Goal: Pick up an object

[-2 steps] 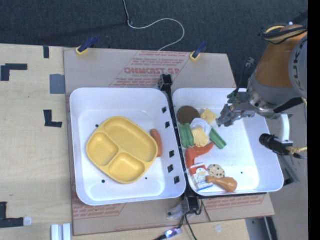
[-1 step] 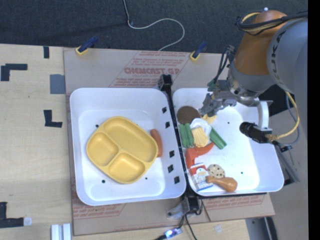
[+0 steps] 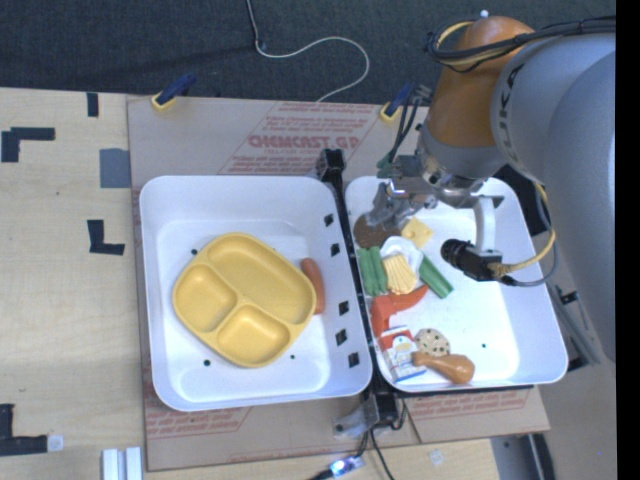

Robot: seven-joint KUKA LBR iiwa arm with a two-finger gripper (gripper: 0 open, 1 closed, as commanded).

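The yellow tray point(image 3: 245, 298) lies in the left bin point(image 3: 160, 208), and it has three hollow parts. A small red sausage point(image 3: 314, 281) lies just beside the tray, on the side nearer the other bin.

All the other toy food sits in the right bin point(image 3: 520, 358), past the sausage from the tray. A corn cob point(image 3: 398, 271) lies there with a green pod point(image 3: 370, 268) on the side toward the tray and a green bean point(image 3: 436, 277) on the far side. A pale yellow block point(image 3: 416, 233) and a brown round piece point(image 3: 370, 235) lie farther back from the corn. A red pepper point(image 3: 392, 309), a spotted cookie point(image 3: 432, 343) and a brown chicken leg point(image 3: 448, 367) lie nearer the front.

The grey arm with its orange band point(image 3: 470, 78) reaches over the right bin. The gripper point(image 3: 385, 208) hangs low over the brown round piece. It is too hard to tell if the gripper is open or closed, or if it has hold of anything.
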